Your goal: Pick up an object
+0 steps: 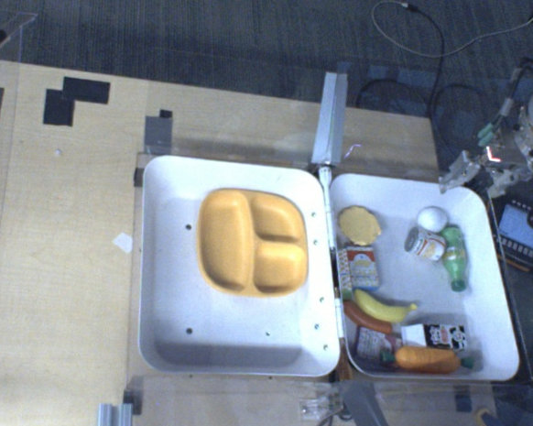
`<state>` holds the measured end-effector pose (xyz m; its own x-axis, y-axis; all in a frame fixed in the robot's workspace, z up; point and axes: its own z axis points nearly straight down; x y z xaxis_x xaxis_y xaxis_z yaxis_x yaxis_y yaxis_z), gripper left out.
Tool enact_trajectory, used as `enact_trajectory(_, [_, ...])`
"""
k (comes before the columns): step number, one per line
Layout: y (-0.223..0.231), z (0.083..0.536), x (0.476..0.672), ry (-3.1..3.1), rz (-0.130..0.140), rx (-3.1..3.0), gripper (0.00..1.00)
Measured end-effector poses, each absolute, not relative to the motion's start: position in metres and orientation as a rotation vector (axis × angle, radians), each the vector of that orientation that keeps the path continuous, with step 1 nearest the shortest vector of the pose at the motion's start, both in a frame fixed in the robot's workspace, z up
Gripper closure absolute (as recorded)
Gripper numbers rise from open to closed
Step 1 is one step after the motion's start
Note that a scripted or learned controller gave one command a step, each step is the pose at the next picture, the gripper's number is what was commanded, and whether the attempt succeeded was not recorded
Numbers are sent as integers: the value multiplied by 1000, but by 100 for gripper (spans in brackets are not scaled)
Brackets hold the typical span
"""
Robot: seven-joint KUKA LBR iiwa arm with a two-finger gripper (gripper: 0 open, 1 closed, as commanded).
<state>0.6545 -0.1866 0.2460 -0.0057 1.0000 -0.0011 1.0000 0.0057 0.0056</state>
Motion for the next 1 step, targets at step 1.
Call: enact_trajectory(1, [-197, 115, 608, 2280, 25, 2112, 0])
